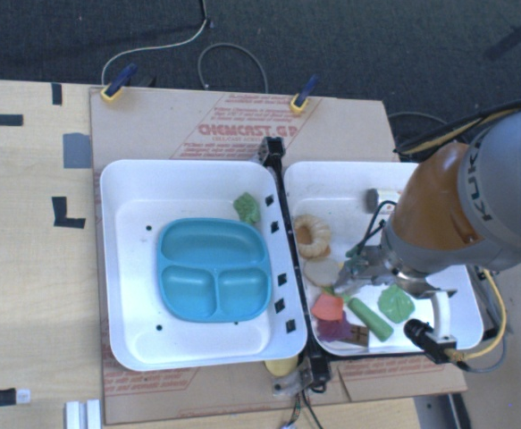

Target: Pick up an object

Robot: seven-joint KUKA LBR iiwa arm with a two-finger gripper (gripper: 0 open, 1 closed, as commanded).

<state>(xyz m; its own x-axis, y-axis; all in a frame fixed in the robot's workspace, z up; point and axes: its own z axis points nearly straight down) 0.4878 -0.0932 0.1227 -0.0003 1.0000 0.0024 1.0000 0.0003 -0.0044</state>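
Gripper (354,271) state cannot be determined. Crowded toys directly below it, green cylinder (369,318) and red piece (328,307), risk a deflected grasp.

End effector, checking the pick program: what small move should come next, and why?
Probably a short descent. The end effector hangs low in the right bin, above the red piece and green stick, with nothing seen in its grip. The arm hides how its tips stand.
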